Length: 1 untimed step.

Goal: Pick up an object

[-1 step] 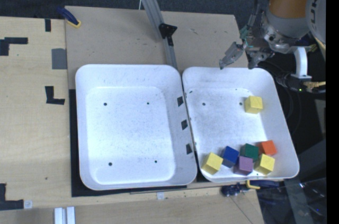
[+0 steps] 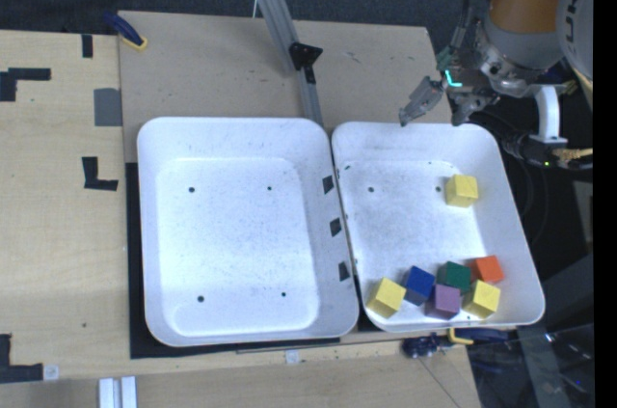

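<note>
Hovering tool (image 2: pixel 436 103), perhaps open, above right bin (image 2: pixel 421 204).

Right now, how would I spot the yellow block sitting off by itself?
Look in the right-hand bin, the one nearest the arm. The lone yellow block sits near its upper right corner, apart from the coloured cluster along the bottom edge.

There were two white bins: the left bin (image 2: pixel 164 204) and the right bin (image 2: pixel 501 175). Seven blocks were counted: three yellow (image 2: pixel 462 190) (image 2: pixel 388 297) (image 2: pixel 484 299), one blue (image 2: pixel 419 283), one green (image 2: pixel 454 276), one purple (image 2: pixel 446 300), one orange (image 2: pixel 489 268).
</note>
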### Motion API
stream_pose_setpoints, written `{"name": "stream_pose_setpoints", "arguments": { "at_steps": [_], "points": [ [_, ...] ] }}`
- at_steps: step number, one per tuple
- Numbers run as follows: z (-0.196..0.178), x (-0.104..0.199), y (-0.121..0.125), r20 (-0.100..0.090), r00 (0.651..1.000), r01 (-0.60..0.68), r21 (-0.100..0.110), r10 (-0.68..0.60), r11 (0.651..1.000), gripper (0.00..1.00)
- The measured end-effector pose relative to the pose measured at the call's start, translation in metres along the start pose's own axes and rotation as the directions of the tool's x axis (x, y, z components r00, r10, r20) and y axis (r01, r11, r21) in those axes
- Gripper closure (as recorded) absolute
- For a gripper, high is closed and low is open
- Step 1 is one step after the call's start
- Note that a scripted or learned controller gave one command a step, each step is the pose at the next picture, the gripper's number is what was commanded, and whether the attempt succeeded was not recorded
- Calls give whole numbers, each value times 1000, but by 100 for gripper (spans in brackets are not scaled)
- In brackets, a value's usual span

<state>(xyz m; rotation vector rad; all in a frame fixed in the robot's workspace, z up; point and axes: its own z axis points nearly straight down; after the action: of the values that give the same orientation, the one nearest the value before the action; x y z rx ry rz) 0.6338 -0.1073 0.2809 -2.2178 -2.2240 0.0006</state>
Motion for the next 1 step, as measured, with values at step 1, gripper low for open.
{"name": "stream_pose_setpoints", "arguments": {
  "at_steps": [1],
  "points": [
    [64,3,2,0,1000,-1,7,1,1000,0]
  ]
}}
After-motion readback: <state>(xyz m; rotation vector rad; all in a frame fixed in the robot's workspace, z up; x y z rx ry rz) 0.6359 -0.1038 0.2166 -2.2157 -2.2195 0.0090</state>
